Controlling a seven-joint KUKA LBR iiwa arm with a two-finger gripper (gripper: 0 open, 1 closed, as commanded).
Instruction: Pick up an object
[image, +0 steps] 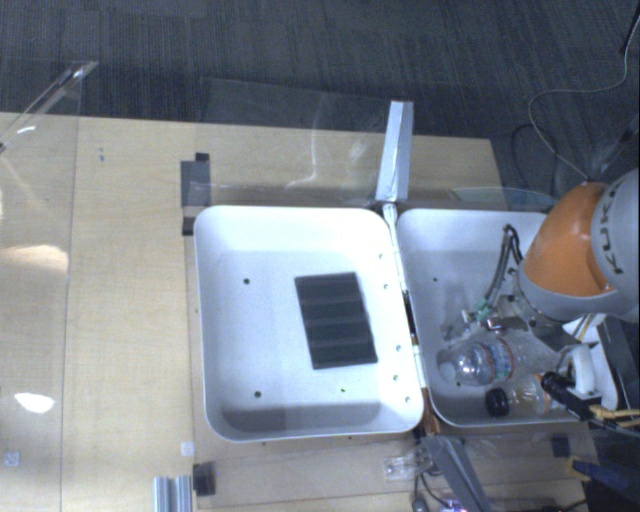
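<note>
Worktop (110, 300), 2 white bins. Left bin (225, 300): 1 black ridged block (336, 320), lying flat, untouched. Right bin (440, 250): 1 clear plastic bottle (478, 362) with black cap, lying on its side. Claw (490, 318) hovering just above bottle; finger state cannot be told. Step: approaching. Next: descending squarely onto bottle body, then closing.

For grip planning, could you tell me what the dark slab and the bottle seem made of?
Slab: matte black, ribbed, probably rubber or foam; it shows no glare. Bottle: clear, glossy, likely thin plastic, with a black cap.
</note>
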